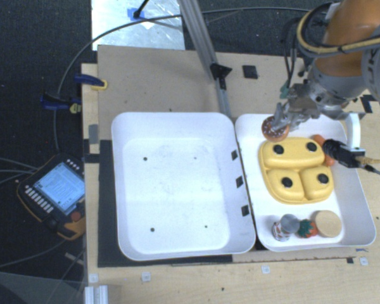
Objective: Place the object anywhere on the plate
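At the near edge of the right bin (366, 230) lie a small metal piece (284, 225), a red-and-green toy (306, 228) and a tan round block (328, 223). Beyond them sits the yellow sectioned plate (296, 168), with an orange object (323, 149) at its right edge. At the plate's far left corner the gripper (281, 123) reaches down with its fingers pinching a brown ring-shaped object (274, 130), which hangs just above the bin floor beside the plate; the left bin (177, 182) lies alongside on the worktop (152, 75).
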Controlling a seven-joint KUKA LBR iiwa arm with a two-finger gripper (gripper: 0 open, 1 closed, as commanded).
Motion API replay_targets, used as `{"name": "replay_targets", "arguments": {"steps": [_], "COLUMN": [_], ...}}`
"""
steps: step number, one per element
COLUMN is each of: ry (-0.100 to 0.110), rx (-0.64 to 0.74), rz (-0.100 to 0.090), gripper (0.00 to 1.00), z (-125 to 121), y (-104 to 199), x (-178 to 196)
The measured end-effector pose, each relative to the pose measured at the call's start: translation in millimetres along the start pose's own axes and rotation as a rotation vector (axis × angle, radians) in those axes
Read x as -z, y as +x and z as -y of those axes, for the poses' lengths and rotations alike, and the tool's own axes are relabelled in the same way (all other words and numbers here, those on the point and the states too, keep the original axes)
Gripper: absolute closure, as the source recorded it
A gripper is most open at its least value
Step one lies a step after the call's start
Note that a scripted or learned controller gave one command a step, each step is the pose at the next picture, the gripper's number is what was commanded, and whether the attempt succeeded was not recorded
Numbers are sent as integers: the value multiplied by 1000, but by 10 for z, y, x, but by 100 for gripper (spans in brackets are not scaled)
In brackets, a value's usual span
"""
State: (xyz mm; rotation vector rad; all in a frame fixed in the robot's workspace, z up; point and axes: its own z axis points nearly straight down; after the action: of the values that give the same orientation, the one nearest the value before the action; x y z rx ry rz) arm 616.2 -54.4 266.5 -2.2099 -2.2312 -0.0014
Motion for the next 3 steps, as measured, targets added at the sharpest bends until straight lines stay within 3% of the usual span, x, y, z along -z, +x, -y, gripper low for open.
{"name": "replay_targets", "arguments": {"steps": [3], "ry": [-1], "rx": [1], "rz": [-1], "gripper": [100], "z": [244], "y": [1499], "x": [-208]}}
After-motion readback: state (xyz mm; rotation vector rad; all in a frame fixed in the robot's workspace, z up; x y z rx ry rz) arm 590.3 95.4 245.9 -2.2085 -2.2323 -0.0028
